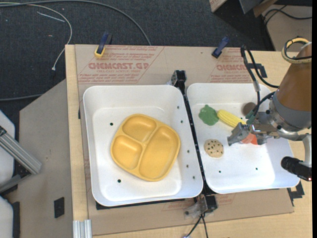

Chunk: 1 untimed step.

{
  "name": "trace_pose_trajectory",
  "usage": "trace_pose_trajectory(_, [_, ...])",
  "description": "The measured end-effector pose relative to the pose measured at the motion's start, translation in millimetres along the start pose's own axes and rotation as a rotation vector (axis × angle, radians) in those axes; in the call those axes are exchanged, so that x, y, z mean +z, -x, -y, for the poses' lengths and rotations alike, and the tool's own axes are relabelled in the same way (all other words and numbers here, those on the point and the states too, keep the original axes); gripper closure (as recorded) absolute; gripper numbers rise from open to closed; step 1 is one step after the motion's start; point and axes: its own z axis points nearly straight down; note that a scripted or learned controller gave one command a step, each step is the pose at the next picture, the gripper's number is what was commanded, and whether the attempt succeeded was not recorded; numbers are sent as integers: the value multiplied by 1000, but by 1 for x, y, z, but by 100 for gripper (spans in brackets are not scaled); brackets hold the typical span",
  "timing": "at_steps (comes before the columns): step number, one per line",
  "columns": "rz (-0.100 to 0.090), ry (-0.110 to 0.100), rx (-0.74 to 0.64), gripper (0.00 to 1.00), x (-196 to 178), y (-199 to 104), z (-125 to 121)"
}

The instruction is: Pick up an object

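From my seat, well off to the left of the jaws, the yellow divided plate [145, 146] sits alone in the left bin [94, 103], far from the action. Crossing into the right bin [218, 182], the green toy [208, 115] and the corn cob [229, 118] lie up and to the left of the jaws, touching or nearly so. The cookie [214, 148] rests just below and left of them, close by. The gripper [238, 135] hangs low over the bin floor, and I cannot tell whether its jaws are parted or closed; the metalwork blurs together. Directly beside them, on the right, an orange-red object [251, 139] peeks out, partly hidden by the wrist. I judge the pick is at the reach stage: nothing is visibly held or lifted, so closing on something and raising it are left.
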Motion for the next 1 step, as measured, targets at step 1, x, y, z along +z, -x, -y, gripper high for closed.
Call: trace_pose_trajectory(1, [2,12,-3,0,-5,0,-2])
